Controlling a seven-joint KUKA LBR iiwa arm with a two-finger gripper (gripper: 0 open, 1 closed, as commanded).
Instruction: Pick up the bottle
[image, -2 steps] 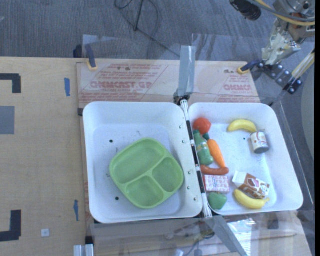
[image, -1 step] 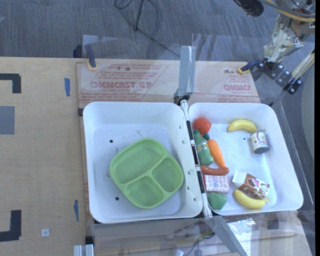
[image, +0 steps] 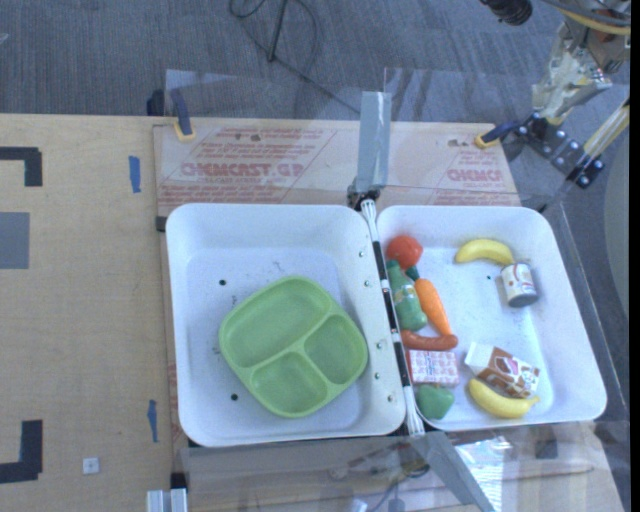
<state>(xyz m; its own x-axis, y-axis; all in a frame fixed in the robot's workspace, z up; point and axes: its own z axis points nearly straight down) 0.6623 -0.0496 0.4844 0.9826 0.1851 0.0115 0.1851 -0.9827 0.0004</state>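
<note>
I can't tell my gripper's state. The green bottle (image: 405, 297) lies by the right bin's (image: 570, 300) left wall, touching the carrot (image: 432, 305); I'd come straight down.

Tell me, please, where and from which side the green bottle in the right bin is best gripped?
The bottle lies flat along the right bin's left wall, tomato at one end, carrot tight against its right side. Probably best: come straight down on its middle, fingers across its narrow width, though wall and carrot leave little room.
</note>
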